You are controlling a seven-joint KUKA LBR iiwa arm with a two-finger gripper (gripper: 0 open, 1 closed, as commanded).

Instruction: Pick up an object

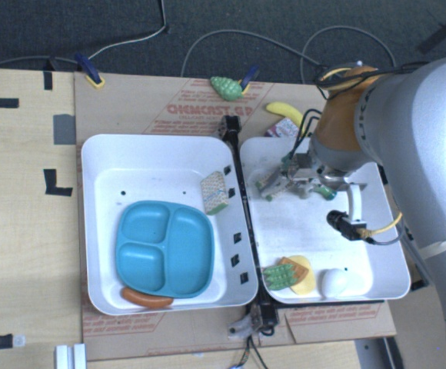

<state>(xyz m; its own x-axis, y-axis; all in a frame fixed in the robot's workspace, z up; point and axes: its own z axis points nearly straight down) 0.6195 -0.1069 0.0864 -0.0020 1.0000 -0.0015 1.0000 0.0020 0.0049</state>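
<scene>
- Bins are sitting side by side in the middle of the frame, the left bin (100, 206) and the right bin (361, 283) meeting at a black divider, so that things can be lifted out of either.
- A blue divided plate (164, 248) is lying flat in the lower part of the left bin, with an orange sausage (146, 298) resting just beside its lower edge against the bin wall.
- A small sponge-like block (215, 191) is leaning near the left bin's upper right corner.
- A yellow-and-green toy (288, 274) and a white ball (333, 281) are lying along the lower edge of the right bin, likely candidates for picking.
- The gripper (273, 184) is reaching into the upper left of the right bin, low over bare floor; I cannot tell how its jaws are standing, and nothing is visibly held.
- A banana (284, 112) and a green toy (227, 87) are lying outside the bins, at the upper middle of the frame.
</scene>
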